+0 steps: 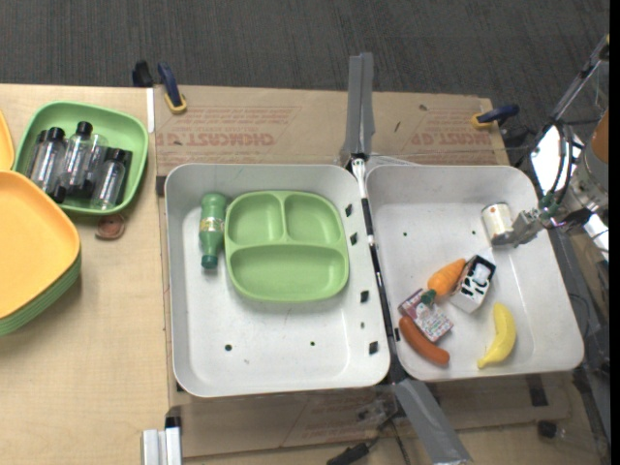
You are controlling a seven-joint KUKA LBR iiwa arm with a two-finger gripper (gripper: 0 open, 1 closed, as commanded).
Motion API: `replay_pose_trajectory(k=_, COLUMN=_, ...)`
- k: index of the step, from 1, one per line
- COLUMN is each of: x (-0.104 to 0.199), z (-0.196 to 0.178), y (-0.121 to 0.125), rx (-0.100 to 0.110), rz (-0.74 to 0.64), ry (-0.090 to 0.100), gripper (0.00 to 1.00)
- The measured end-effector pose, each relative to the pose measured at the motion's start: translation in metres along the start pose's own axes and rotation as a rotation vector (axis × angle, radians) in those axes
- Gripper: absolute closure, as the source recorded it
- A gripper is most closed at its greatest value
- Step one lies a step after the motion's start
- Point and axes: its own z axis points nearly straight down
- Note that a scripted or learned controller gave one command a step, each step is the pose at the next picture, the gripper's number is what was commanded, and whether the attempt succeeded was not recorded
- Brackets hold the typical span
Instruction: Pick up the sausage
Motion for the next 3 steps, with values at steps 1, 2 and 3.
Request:
replay_pose_trajectory(k=1, x=0.048, z=0.044, y=0.028, rx=0.003, rz=-0.206, ry=0.010, gripper=1.00)
replay_pose_trajectory(k=2, x=0.063, z=0.100, y=0.017, rx=0.004, rz=0.050, ry=0.009, gripper=1.00)
replay_pose_trajectory(k=3, x=-0.034, z=0.047, y=-0.027, rx=0.004, rz=0.254, ry=0.007, gripper=1.00)
